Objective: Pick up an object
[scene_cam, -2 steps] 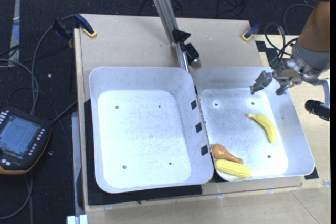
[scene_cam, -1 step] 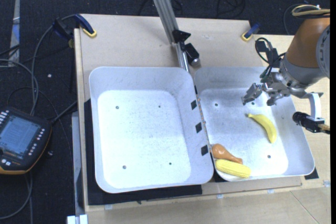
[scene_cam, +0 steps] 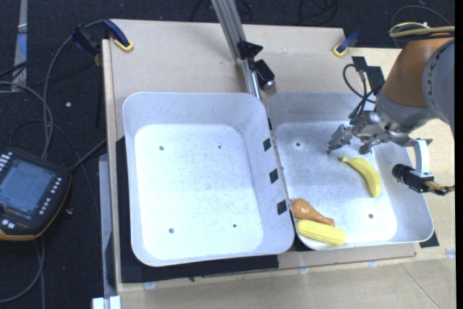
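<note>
A yellow banana [scene_cam: 364, 174] lies in the right bin [scene_cam: 304, 137], right of its middle. My gripper [scene_cam: 351, 144] hangs just above the banana's upper left end, reaching in from the right. Its fingers are spread open and nothing is between them. At the bin's front left corner lie an orange-brown drumstick-shaped toy [scene_cam: 311, 211] and a yellow corn cob [scene_cam: 321, 232], touching each other.
The left bin [scene_cam: 145, 119] sits beside the right one, their walls meeting at a ridge [scene_cam: 273, 155]. A slanted metal pole [scene_cam: 226, 3] rises from the back of the bench. Blue and yellow clamps [scene_cam: 116, 35] grip the bench's far corners.
</note>
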{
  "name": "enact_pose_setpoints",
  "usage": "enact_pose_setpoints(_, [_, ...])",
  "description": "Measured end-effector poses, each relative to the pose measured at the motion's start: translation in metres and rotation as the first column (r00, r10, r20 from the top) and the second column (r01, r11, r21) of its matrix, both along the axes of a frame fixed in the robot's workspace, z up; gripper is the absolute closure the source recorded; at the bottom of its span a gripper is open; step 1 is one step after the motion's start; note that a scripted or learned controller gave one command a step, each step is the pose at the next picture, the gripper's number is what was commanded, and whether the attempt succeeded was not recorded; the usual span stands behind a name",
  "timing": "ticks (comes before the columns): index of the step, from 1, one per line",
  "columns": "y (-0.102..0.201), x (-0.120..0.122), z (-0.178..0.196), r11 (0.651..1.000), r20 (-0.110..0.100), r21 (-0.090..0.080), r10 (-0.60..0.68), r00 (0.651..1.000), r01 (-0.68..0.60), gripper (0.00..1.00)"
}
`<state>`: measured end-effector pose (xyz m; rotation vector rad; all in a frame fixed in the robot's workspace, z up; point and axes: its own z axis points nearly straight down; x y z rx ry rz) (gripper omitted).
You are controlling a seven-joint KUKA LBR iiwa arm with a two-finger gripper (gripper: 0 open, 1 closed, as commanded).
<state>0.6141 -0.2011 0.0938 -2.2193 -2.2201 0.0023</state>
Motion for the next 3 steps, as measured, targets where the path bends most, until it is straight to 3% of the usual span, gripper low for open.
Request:
enact_pose_setpoints(1, [0.000,0.001,0.012,1.000,0.004,-0.001,0.000,1.000,0.000,1.00])
enact_pose_setpoints(3, [-0.007,-0.011,0.121,1.000,0.007,-0.002,0.000,1.000,0.000,1.00])
